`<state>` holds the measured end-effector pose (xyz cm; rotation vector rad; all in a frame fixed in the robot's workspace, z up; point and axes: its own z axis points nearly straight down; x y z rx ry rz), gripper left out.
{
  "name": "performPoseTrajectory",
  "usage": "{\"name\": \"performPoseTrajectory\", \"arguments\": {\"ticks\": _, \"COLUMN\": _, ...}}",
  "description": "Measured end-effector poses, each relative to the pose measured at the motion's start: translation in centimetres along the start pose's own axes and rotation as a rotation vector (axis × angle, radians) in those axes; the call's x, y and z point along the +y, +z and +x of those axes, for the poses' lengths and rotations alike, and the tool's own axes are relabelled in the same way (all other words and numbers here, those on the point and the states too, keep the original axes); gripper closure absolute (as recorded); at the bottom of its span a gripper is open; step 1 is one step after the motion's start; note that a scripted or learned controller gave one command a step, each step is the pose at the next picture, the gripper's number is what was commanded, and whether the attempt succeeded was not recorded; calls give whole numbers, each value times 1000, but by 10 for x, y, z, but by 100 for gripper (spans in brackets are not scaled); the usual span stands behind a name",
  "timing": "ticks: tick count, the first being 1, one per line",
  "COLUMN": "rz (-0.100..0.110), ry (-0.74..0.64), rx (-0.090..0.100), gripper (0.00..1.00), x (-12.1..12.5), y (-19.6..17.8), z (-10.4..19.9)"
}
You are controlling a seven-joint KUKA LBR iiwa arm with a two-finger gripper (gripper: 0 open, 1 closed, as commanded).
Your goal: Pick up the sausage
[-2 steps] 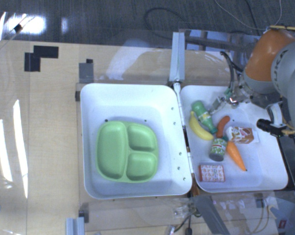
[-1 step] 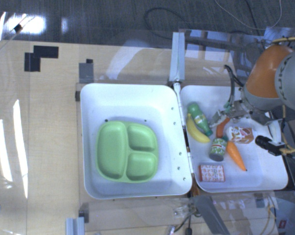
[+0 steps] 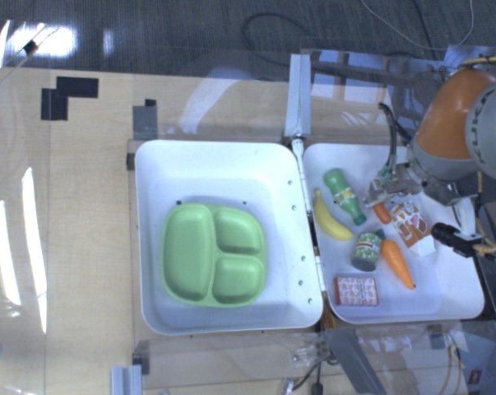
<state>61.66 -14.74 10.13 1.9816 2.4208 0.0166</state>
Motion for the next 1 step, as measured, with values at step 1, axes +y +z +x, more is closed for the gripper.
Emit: {"name": "performPoseTrajectory", "arguments": {"ticks": 1, "rz": 7, "ry": -7, "rx": 1, "gripper": 100, "x": 51, "y": -108, "z": 48}}
